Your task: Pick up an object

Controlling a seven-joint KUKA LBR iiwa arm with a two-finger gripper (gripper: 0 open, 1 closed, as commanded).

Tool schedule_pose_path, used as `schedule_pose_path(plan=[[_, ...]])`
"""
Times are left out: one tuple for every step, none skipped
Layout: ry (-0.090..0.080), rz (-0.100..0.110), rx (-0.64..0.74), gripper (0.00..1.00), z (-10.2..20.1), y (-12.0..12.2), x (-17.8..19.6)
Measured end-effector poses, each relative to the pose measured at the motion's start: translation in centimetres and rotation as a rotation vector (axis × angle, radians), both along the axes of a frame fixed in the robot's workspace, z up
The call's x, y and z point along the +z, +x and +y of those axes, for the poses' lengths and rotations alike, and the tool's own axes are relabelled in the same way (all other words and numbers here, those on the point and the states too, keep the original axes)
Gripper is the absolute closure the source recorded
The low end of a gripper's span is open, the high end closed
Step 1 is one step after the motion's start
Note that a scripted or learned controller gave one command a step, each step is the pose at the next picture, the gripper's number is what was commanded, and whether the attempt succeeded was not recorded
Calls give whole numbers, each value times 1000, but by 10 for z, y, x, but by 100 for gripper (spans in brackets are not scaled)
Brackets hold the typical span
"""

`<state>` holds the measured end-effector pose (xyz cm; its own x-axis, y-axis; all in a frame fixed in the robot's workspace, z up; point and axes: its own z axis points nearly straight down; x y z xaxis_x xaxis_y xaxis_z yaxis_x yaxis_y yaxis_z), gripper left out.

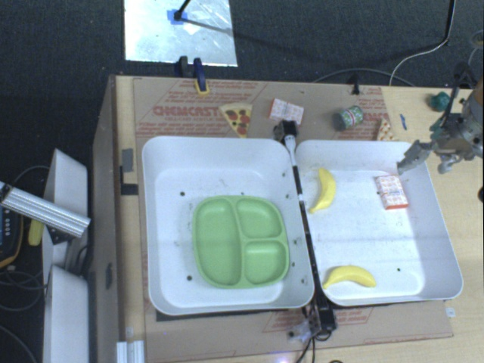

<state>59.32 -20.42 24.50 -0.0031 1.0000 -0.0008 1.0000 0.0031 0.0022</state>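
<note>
A green three-compartment plastic plate (242, 241) is lying in the left white bin (162, 172). In the right white bin (442, 255), two yellow plastic bananas (325, 190) (349, 277) are lying apart, left of a small red-and-white carton (391, 191). The grey gripper (425, 159) is hovering at the right bin's far corner, fingers spread, gripping nothing.

The bench (189, 104) bears two white bins (174, 165), a pizza-slice toy (237, 118), a small can (350, 116)

Green tray (240, 242), two yellow bananas (325, 189)
</note>
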Motion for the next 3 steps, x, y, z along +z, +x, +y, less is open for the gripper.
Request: schedule_pose_path(plan=[[2, 2, 2, 0, 59, 24, -74], [2, 2, 1, 0, 117, 34, -161], [1, -1, 2, 100, 116, 35, -150]])
